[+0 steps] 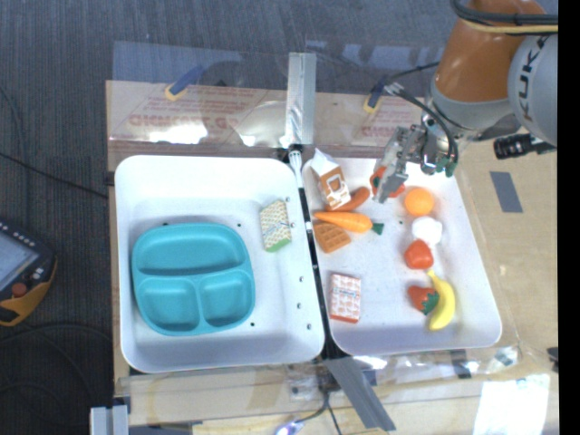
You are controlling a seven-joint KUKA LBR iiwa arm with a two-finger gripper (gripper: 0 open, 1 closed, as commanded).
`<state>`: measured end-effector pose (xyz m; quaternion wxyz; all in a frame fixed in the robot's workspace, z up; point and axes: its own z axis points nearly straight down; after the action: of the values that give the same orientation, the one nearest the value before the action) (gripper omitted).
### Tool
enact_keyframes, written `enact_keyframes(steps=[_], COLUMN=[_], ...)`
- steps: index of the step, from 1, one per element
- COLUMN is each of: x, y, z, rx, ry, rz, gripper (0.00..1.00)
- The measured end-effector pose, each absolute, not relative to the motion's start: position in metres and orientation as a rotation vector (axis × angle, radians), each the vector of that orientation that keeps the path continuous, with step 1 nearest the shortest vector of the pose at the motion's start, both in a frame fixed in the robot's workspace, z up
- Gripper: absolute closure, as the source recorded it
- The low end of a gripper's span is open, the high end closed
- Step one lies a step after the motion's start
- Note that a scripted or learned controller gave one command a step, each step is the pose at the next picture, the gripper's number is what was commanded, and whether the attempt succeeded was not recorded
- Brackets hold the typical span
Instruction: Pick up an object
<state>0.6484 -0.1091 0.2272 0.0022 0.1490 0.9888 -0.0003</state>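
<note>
Camera view: gripper (pixel 391 181) over far part of right bin (pixel 471 243); fingers apart, nothing betw. them.
Likely target: orange ball (pixel 419 201), just right of gripper. Judged light, smooth, apt to roll; grip across its middle.
Neighbours: white ball (pixel 427 230) just nearer; carrot (pixel 343 221) and small carton (pixel 331 183) to the left.
Obstruction: bin's far wall close behind; crowding limits approach.
Left bin (pixel 181 175): teal tray (pixel 192 275), sponge (pixel 275 225).
</note>
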Motion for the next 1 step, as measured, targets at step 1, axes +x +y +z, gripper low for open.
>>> enact_keyframes(steps=[1], x=[0.6493], y=[-0.1087], z=[0.2368], rx=[0.466], ry=[3.100], rz=[-0.005], gripper=[1.00])
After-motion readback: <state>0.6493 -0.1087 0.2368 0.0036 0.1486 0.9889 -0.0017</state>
